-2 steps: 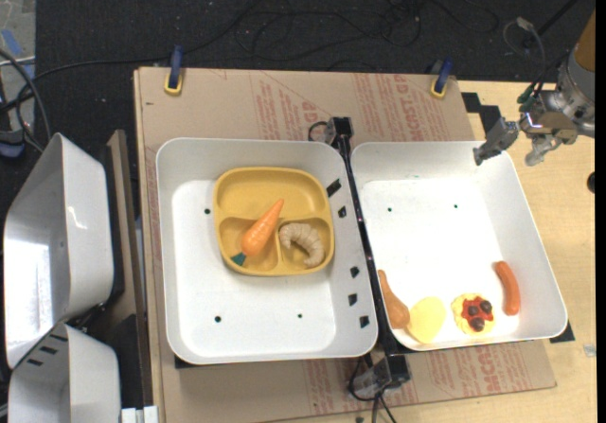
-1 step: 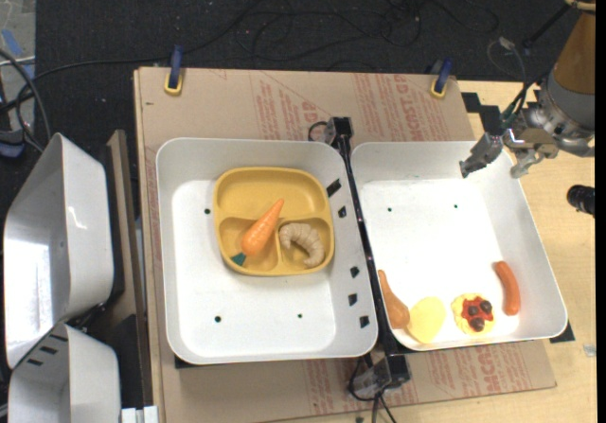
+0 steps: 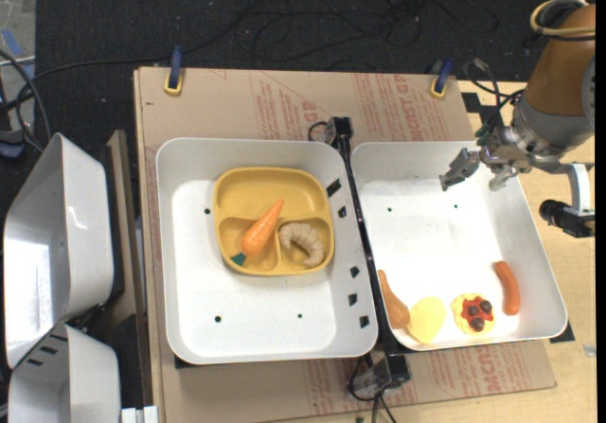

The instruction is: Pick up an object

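Above the far right corner of the right bin (image 3: 530, 222), in the camera view, the gripper (image 3: 483, 168) hangs with its two fingers spread apart and nothing between them. All the loose things in this bin lie well away from the gripper, along the near rim: an orange sausage (image 3: 508, 286) below and a little right of it, a small pizza piece (image 3: 474, 312) with dark and red toppings beside that, a pale yellow disc (image 3: 427, 317) further left, and a tan drumstick-like piece (image 3: 392, 299) against the bin's left wall. Farther left of the gripper, across the divide, the left bin (image 3: 189, 251) bears a yellow divided plate (image 3: 273, 186) with a carrot (image 3: 262, 228) and a pale curled shrimp (image 3: 304, 242) in its compartments. I judge the sausage the nearest candidate: it is slim, smooth and rounded, lying lengthwise close to the right wall. The risks follow from that. A descent there could catch a finger on the bin wall, and if the fingers close along its length and not across it, it may roll or squirt free. The flat disc and pizza piece sit low, so the fingers could scrape the floor and close on nothing. The table (image 3: 312, 99) itself poses no hazard.
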